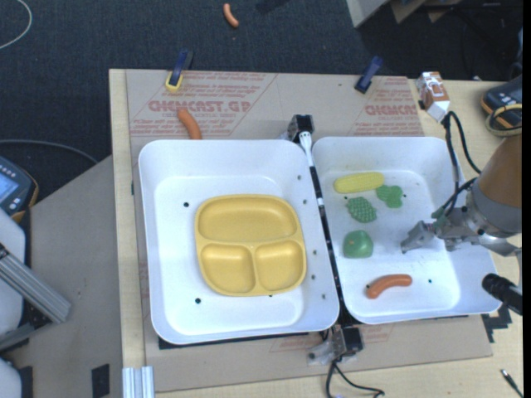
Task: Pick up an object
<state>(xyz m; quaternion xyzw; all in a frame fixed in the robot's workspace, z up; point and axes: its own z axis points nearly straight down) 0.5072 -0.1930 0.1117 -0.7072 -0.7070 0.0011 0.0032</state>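
In the right bin [390, 305] lie five small play-food pieces: a yellow corn cob [358, 182] near the far side, a green broccoli floret [389, 195] just beside its right end, a dark green knobbly piece [362, 210] just below the corn, a green pepper-like piece [358, 245] nearer the bin's middle left, and an orange sausage [388, 284] toward the near edge, lying roughly crosswise. All five rest apart from one another on the white floor of the bin. The end effector [417, 238] sits low over the right half of this bin, reaching in from the right, pointing leftward toward the pepper-like piece but well short of it; nothing shows between its fingers, and how far they are spread cannot be told at this angle. Behind it the grey wrist and orange band of the arm [498, 193] run off to the right. The left bin [166, 247] holds a yellow divided plate [249, 243] with three compartments, lying flat at its centre. Both bins stand side by side on the table [249, 98], a cardboard-covered surface held by a yellow clamp [177, 73] and a blue clamp [368, 75] at the far edge. A second orange sausage [190, 123] lies on the cardboard beyond the left bin, and another small orange piece [231, 14] lies on the dark floor [99, 23] farther back.
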